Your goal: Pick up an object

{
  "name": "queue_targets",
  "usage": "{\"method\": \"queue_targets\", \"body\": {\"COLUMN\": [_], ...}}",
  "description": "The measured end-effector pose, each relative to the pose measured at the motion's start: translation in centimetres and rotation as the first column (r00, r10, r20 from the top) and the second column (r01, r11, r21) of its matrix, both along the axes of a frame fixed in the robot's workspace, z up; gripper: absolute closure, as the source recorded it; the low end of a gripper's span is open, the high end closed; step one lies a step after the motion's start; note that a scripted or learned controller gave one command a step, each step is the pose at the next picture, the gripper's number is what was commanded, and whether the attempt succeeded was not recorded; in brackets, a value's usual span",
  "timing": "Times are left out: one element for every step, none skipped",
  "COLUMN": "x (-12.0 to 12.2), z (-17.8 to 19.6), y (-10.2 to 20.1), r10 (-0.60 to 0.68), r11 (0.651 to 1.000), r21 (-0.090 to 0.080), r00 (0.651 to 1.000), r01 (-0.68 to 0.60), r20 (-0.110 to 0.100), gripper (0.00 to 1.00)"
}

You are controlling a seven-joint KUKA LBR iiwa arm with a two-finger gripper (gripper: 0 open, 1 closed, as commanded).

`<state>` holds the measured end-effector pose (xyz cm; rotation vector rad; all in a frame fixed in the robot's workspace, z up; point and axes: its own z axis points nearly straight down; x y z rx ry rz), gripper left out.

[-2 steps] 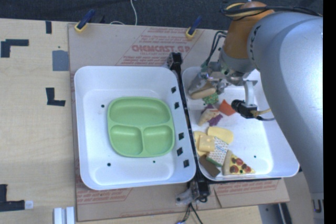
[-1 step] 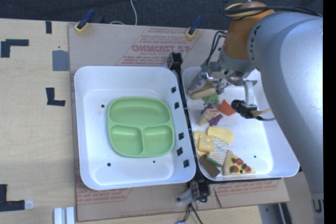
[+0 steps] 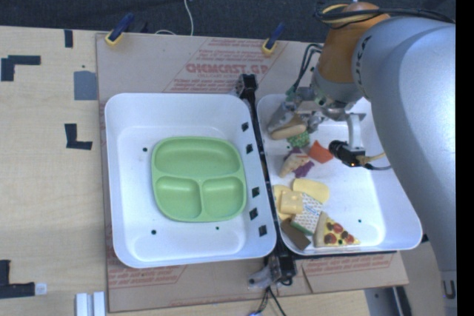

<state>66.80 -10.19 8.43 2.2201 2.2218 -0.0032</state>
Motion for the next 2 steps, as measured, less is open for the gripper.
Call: {"method": "queue_targets", "body": {"x": [0.1, -4.0], "z": [1.2, 10.6], "y": [0.1, 5.6], "r10": [0.002, 0.005], "r11": [1.000, 1.000], "r21": [-0.001, 0.004], "r00": [1.000, 1.000], "r01": [-0.002, -0.005], "r20": [0.005, 0.004], "gripper": [1.00, 1.00]}}
